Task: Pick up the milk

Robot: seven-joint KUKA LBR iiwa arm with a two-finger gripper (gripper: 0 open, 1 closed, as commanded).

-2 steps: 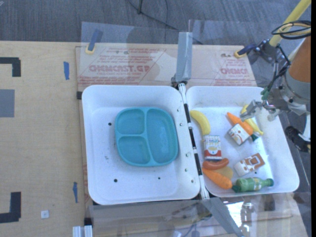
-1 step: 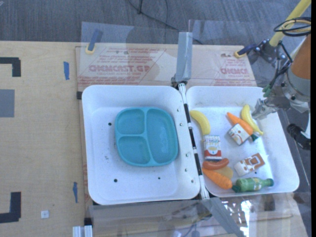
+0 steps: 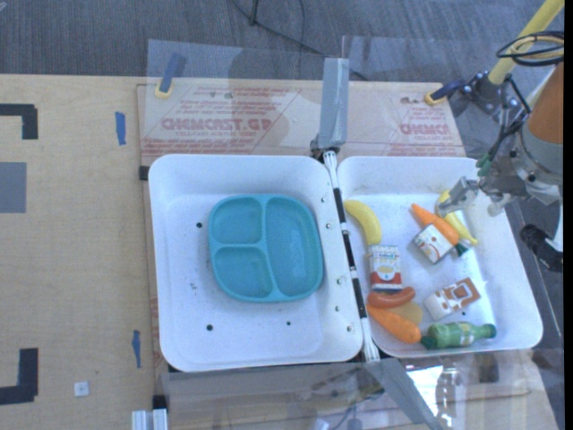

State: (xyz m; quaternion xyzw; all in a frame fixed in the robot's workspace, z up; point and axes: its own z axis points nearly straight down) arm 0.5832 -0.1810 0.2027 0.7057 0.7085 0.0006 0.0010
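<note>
**A:** Where is the milk (image 3: 452, 298) now?

**B:** I take it to be the small white carton with brown marks, lying in the right bin (image 3: 394, 182) close to the near wall. A second white carton (image 3: 432, 243) lies just behind it, so I am not fully sure which one is the milk.

**A:** And the tool (image 3: 470, 195)?

**B:** It hangs over the far right part of that bin, above the carrot (image 3: 434, 222), well apart from the milk. I cannot tell if it is apart or together.

**A:** How will the carton handle?

**B:** I think light, and a little soft, so the walls can give under a hard squeeze. It is tilted. I would take it across its two flat long sides, at the middle.

**A:** Is there room?

**B:** Not much. The green bottle (image 3: 458, 333) lies just in front, near the bin wall. Toward the right wall I see more free floor, so I would come down from above.
</note>
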